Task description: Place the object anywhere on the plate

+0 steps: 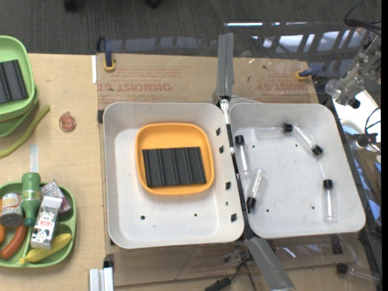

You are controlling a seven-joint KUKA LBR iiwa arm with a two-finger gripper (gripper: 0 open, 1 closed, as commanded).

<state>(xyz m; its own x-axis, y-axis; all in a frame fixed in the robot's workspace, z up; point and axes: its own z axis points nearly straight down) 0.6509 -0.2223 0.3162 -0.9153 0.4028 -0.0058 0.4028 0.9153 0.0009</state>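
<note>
The green tray (pixel 68 245) of toy food lies farthest from my gripper (pixel 354 80); open or closed, I cannot tell. The black ridged block (pixel 174 167) rests on the orange plate (pixel 144 139), in the farther bin (pixel 121 223).

An orange plate (pixel 176 130), squarish with rounded corners and a raised rim, sits flat in the left white bin (pixel 121 223), well away from the blurred end effector (pixel 350 87) across the other bin. A dark ribbed rectangular slab (pixel 174 167) lies flat on the plate, long side across, within the rim.
</note>
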